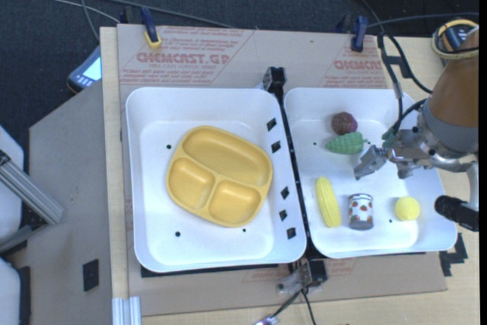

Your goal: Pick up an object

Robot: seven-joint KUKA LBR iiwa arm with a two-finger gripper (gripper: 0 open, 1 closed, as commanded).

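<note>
The fingers (371, 164) hang over the right bin (380, 243), and I cannot tell if they are open. Just beside them sits a green toy (346, 143). Below stand a small can (361, 211) and yellow corn (328, 202).

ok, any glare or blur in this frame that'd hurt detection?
Camera view: even lighting, soft shadows; the white bins are bright but not washed out. The yellow tray, corn and can look sharp. The gripper is a little soft; its fingers are hard to read.
</note>
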